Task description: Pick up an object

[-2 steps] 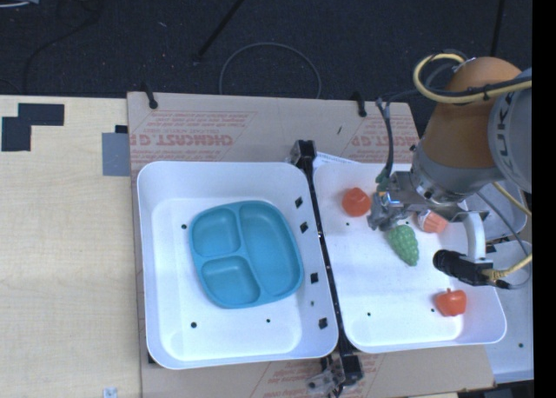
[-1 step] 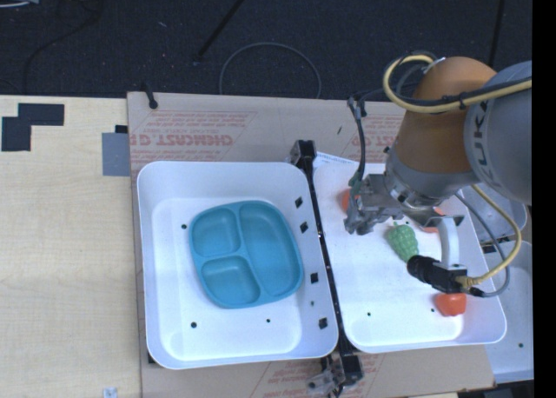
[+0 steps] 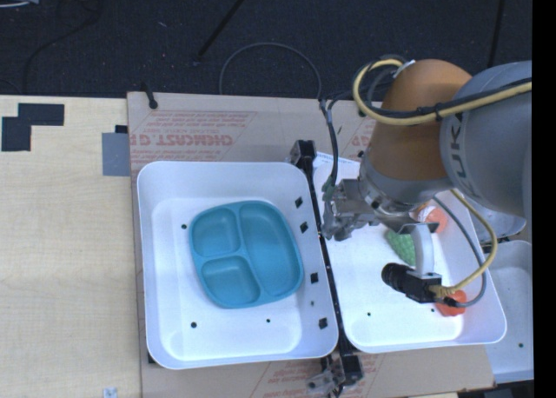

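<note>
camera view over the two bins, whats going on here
The KUKA arm reaches in from the right and hangs over the right bin, its tool low near that bin's left wall. Whether it has grasped anything cannot be told. A green thing and an orange thing lie partly hidden beneath the arm. The left bin holds a blue divided plate, apart from the tool.
</note>
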Controlling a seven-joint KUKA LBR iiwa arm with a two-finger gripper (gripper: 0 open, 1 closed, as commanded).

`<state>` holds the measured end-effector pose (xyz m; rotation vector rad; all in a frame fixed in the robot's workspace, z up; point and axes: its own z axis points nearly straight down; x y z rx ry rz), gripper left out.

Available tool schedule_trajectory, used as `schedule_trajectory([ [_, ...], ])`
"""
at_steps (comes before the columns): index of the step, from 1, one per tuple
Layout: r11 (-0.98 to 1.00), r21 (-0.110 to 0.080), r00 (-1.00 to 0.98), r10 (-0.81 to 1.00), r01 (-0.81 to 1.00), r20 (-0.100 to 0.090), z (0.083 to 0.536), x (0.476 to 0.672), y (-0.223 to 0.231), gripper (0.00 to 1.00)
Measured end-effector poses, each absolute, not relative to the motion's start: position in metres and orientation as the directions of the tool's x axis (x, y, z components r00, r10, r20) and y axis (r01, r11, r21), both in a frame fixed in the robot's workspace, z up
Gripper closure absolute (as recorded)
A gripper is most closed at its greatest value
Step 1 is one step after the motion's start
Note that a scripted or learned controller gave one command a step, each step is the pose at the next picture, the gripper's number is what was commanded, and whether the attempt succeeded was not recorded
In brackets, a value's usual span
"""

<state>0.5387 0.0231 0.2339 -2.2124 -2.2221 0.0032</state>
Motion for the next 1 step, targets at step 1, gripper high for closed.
schedule_trajectory([
  [1,0.004,-0.007,-0.004,1.0,1.0,0.001,0.2202,0.523,0.0703,1.0],
])
